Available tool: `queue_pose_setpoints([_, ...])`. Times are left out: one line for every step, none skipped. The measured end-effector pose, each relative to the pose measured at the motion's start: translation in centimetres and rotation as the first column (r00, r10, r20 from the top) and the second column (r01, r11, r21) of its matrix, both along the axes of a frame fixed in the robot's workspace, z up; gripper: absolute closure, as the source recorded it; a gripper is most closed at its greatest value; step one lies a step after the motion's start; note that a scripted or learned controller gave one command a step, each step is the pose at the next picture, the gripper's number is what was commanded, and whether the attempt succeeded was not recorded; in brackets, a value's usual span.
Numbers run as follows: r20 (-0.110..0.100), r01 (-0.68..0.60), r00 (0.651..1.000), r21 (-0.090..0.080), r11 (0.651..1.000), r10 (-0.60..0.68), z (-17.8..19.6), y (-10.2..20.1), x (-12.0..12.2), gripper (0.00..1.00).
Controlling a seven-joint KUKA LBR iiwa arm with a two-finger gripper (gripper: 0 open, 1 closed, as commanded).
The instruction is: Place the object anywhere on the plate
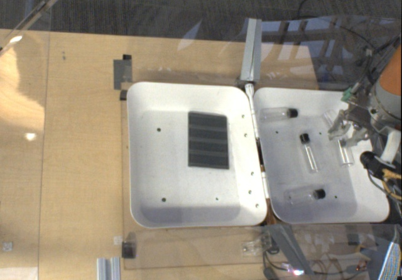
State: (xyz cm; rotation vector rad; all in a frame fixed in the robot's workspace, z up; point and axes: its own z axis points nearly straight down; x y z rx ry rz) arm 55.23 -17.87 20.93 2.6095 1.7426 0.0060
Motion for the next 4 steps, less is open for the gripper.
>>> queue_pose_setpoints([0.000,-0.281,0.960,-0.002,0.960,0.281,1.2,4.6,9.4,1.00])
queue_pose_setpoints([0.001,-0.106,0.994,-0.001,0.994,0.106,4.3,10.5,11.8,1.00])
queue_pose_setpoints([-0.004,0.335,0.942,0.002,0.942,-0.335,-1.5,15.7,11.7,1.00])
queue_pose_setpoints([-0.005,0.078,0.997,0.002,0.997,-0.078,-2.5,22.4,9.5,1.00])
